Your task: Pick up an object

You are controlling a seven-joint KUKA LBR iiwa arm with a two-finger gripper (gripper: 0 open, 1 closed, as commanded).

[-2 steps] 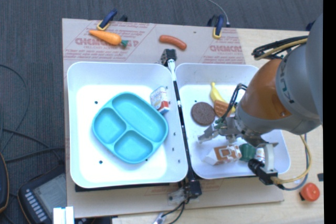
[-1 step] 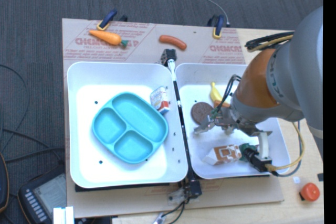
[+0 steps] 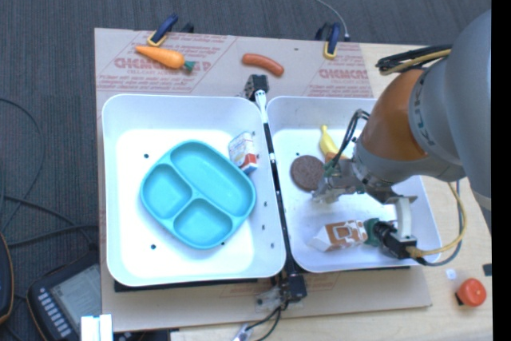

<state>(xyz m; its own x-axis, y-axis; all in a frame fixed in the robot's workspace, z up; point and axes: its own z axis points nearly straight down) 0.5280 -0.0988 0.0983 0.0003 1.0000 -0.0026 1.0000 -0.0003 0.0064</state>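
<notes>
A camera looks down at a slant on a bench holding two shallow white bins side by side on a brown board. The left bin (image 3: 112, 172) holds a light blue divided plate (image 3: 198, 194) with three compartments, lying flat near the middle. A small white carton (image 3: 244, 152) with red and blue print rests just beside the plate's far right edge, close to the wall shared by the bins.

The right bin (image 3: 299, 251) holds the likely targets. A round brown cookie (image 3: 306, 171) lies flat near its left side. A yellow banana (image 3: 328, 141) sits just beyond it, toward the far wall. A white and brown wedge-shaped packet (image 3: 343, 235) lies toward the near side.

The grey arm (image 3: 447, 116) with its orange band reaches in from the right and hangs over the right bin. Its gripper (image 3: 329, 189) points down just right of the cookie and between the banana and the packet, placed as if to take something from this cluster. Its tips are small and partly hidden by the wrist, so I cannot tell how wide they stand, and nothing is visibly caught between them. No object looks lifted; the pick seems not yet made.

Beyond the bins, on the board, lie a toy carrot (image 3: 162, 57) at far left and a small sausage (image 3: 263, 64) near the middle, out of play. An orange cap (image 3: 471, 293) sits at the near right corner.
</notes>
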